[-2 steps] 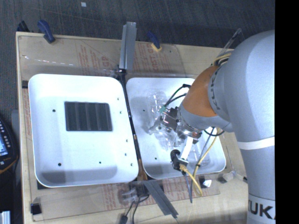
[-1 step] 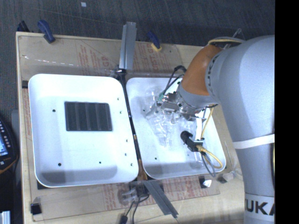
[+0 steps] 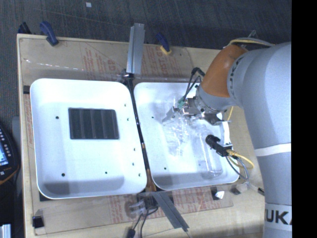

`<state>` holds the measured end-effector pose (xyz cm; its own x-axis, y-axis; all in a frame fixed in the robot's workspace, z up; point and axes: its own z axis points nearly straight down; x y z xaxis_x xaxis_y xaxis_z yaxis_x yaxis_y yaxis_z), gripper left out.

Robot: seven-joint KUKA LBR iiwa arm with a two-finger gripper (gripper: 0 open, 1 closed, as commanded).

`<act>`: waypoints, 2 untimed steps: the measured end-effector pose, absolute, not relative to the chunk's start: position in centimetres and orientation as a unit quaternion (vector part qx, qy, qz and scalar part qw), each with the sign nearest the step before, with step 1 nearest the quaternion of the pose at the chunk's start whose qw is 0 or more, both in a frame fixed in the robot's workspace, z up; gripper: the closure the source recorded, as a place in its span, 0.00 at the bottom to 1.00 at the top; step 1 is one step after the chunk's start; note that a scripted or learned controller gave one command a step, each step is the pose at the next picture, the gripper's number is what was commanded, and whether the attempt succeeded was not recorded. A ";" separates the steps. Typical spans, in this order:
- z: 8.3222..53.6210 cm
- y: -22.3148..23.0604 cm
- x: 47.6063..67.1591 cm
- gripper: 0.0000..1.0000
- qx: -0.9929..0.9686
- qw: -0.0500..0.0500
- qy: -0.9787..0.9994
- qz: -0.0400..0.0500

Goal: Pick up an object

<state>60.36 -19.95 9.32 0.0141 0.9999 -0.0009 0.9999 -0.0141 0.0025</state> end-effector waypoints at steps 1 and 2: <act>9.1 -17.6 59.7 0.00 0.799 -0.003 0.602 -0.002; 9.3 -19.6 61.7 0.00 0.662 0.001 0.750 0.000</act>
<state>61.72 -19.62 9.31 -0.1247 0.9922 -0.0014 0.9922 0.1247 0.0020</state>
